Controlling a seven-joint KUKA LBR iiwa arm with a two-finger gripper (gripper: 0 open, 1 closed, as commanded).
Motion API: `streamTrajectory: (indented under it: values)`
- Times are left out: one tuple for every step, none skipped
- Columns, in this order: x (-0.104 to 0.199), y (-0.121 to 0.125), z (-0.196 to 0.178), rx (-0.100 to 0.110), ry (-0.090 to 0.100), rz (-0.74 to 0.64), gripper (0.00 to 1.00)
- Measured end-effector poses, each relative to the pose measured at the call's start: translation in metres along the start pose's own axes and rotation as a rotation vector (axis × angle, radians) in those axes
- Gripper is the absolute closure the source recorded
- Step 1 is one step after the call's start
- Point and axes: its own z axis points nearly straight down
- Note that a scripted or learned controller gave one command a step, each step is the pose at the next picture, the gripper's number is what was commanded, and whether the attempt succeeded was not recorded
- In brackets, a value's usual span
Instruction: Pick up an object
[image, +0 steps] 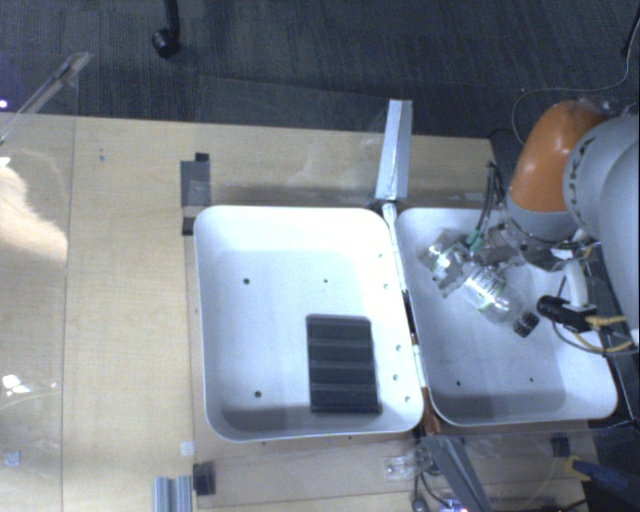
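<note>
clearly, we see the gripper low over the right bin, near its upper left part; we cannot tell if the claw is spread or pressed together. the dark ribbed block, the only object we can pick, lies flat in the left bin, near the front wall and well apart from the gripper. its long axis runs from back to front, almost straight. we judge the arm must cross to the other bin.
</note>
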Motion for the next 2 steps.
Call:
streamTrajectory:
  values:
    - [-0.039,0.011,0.0,0.029,0.049,-0.11,0.0]
    - [-0.041,0.0,0.0,-0.013,0.037,-0.155,0.0]
